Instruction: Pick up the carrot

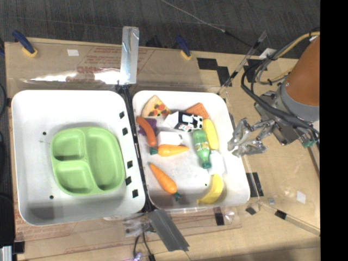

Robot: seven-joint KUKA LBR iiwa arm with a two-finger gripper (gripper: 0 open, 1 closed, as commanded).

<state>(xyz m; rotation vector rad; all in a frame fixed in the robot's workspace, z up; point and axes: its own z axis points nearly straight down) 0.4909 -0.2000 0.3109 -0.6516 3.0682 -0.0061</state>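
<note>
Two carrots sit in the right bin [231, 118]: one [172, 150] lies mid-bin, tip pointing right, the other [163, 178] sits lower, slanted toward the bin's front. Gripper [243, 141] hangs outside the bin, just off its right wall, fingers spread w/ nothing between them.

Risks, as I judge them: mid carrot is crowded; the green bottle [202, 148] is right at its tip and a sausage [147, 130] is near its stem end, so a closing jaw could catch either. Both carrots are round and tapered, so an off-centre pinch may squirt them out. The lower one has more room.

Labels: faint red print on the cardboard behind the bins, too blurred to read. Bottle label unreadable.
</note>
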